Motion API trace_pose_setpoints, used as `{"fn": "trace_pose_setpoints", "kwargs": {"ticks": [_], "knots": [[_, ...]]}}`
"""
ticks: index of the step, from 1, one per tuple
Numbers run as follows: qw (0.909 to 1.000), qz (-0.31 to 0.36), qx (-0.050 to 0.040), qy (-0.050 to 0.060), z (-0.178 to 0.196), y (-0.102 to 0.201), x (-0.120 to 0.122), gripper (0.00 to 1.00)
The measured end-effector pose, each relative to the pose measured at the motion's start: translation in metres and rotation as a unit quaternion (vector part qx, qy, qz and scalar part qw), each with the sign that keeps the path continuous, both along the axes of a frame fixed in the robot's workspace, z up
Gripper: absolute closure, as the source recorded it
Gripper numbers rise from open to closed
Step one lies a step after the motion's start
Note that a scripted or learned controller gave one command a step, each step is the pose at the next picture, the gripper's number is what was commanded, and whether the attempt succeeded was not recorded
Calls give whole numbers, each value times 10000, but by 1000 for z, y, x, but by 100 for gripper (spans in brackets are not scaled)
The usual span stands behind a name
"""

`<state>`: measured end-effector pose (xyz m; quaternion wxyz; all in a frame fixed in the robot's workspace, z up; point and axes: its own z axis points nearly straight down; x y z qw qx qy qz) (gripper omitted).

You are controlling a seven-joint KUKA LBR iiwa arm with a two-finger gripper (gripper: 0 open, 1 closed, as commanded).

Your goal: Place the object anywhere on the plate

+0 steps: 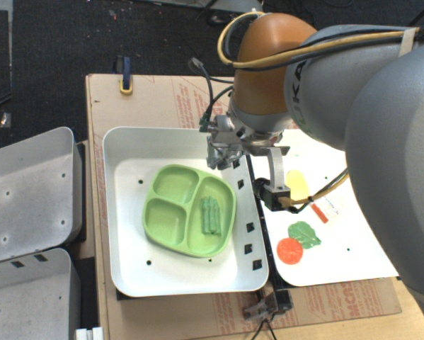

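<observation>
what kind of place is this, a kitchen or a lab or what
Most likely a robotics lab bench, not a kitchen. A grey robot arm reaches over two shallow white bins; the food is toy-like, with a green item on a green divided plate, and loose cables trail over cardboard sheeting.

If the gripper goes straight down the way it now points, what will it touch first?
Probably the upper right rim of the green plate, or the left bin floor just beside it. The gripper hangs near that edge; depth is unclear.
</observation>
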<state>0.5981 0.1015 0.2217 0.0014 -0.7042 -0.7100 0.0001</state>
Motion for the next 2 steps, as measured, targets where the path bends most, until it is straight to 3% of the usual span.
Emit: {"fn": "trace_pose_setpoints", "kwargs": {"ticks": [1,2], "knots": [[10000,-45,-9,-12,14,-10,-5,100],[10000,-43,-9,-10,14,-10,-5,0]]}}
